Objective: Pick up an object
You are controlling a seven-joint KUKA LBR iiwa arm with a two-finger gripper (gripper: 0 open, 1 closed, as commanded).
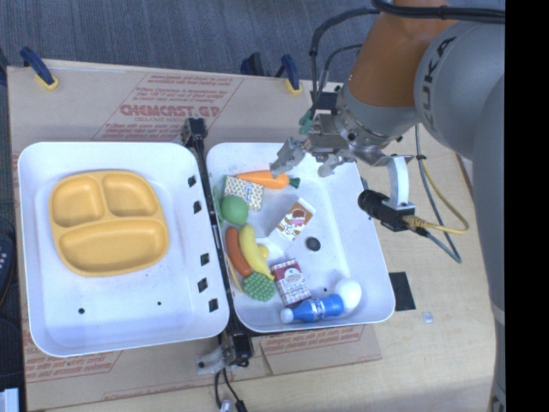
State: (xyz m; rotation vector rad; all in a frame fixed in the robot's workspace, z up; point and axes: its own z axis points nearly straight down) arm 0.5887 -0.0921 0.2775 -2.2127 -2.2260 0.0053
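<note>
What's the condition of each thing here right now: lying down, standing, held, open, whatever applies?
gripper: open, above the right bin's far end, holding nothing
carrot: lying flat, just under the gripper
yellow tray: right side up in the left bin
blue bottle: lying on its side
banana: lying flat
red carton: lying down
right bin: holds the toy food

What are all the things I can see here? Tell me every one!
bins: two, white, side by side
divided tray: one, yellow, left bin
carrot: one, orange, right bin, top
green ball: one, right bin
banana: one, yellow, right bin
sausage: one, red-orange, beside banana
cartons: three small, right bin
bottle: one, blue and white, bottom of right bin
clamps: blue, bench's far edge
arm: one, grey and orange
end effector: above carrot
</note>
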